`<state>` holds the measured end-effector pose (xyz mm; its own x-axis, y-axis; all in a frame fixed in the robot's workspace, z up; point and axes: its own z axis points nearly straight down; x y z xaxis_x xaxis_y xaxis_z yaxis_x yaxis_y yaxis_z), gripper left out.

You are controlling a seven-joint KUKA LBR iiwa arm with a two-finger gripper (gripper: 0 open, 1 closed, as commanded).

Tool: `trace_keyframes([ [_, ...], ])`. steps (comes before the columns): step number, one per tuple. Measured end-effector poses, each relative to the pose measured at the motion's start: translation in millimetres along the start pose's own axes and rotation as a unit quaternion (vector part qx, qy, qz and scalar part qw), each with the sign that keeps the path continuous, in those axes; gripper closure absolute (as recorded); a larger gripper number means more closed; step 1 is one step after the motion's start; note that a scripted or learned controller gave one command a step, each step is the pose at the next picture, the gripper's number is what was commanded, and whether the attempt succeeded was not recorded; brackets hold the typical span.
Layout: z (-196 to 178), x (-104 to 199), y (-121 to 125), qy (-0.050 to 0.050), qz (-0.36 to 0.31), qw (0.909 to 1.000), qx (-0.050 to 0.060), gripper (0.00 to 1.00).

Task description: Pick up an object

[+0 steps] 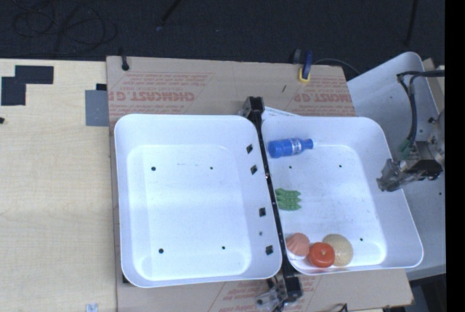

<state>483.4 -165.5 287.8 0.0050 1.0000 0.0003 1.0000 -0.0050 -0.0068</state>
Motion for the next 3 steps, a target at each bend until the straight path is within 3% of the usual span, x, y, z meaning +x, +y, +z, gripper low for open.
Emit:
trace_keyframes([
  [1, 29.1, -50.8, -9.0, 0.0, 0.0, 1.0, 0.0, 1.0],
  [3, -5.7, -48.6, -7.7, 0.0, -0.003, 1.0, -0.003, 1.0],
])
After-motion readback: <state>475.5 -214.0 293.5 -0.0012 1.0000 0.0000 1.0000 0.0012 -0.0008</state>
